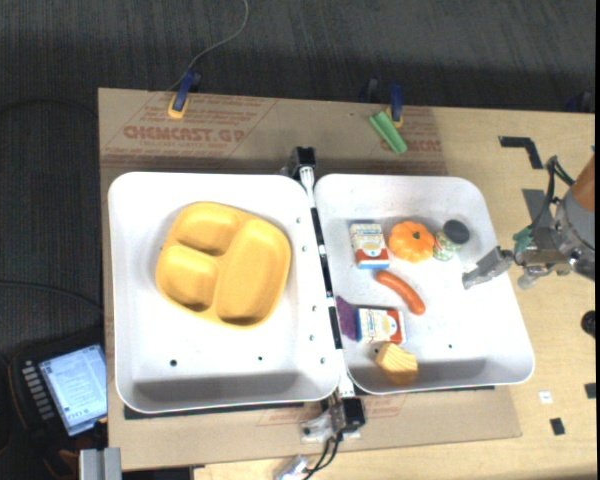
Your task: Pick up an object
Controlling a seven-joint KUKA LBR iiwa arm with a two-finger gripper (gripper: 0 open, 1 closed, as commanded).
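text: "CHEMCAST GP" | on: brown board (180, 136) | repeated, mirrored, at top right

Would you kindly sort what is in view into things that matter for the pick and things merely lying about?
For the pick: claw; pumpkin; sausage; small carton; right bin.

Lying about: yellow tray; green clip; blue clip; tablet.

A robotics lab is showing itself: white bins (130, 268) sitting on a clamped cardboard-covered surface (460, 138), cables (225, 28) trailing over grey carpet (40, 48).
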